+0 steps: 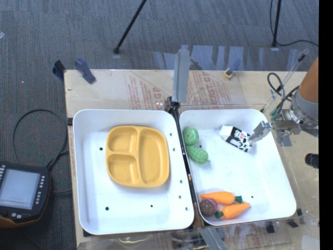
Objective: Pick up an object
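Just beside the gripper [258,132], touching: black-and-white carton [235,137].

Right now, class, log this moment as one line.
gripper: at milk carton, right bin | grasp: unclear | carrots: untouched | yellow tray: left bin

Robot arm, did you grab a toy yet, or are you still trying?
Done: the gripper has reached into the right bin, right beside the black-and-white milk carton. In hand: nothing that I can see; the carton lies on the bin floor, and the view is too small to tell if the fingers are around it. Left: close on a toy and lift it. The carrots and green toys lie untouched.
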Available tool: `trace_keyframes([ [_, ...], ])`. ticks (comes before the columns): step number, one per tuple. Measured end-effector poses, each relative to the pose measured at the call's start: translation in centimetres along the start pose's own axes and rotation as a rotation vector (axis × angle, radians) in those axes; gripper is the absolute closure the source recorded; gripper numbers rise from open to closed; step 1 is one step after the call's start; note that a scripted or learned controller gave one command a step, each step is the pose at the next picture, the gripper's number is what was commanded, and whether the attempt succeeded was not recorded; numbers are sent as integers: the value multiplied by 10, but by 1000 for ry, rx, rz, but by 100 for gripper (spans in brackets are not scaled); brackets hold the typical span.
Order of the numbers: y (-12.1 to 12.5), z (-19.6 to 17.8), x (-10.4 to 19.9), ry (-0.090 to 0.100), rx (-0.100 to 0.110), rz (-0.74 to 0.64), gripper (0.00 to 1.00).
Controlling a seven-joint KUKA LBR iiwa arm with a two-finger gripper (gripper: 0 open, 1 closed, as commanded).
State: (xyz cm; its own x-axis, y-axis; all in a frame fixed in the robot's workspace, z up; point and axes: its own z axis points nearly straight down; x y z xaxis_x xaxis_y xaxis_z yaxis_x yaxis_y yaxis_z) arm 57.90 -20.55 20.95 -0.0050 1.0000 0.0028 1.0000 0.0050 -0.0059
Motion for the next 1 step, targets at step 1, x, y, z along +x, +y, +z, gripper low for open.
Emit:
trace_keyframes([
  [1,-27,-41,43,-1,-2,-302,0],
])
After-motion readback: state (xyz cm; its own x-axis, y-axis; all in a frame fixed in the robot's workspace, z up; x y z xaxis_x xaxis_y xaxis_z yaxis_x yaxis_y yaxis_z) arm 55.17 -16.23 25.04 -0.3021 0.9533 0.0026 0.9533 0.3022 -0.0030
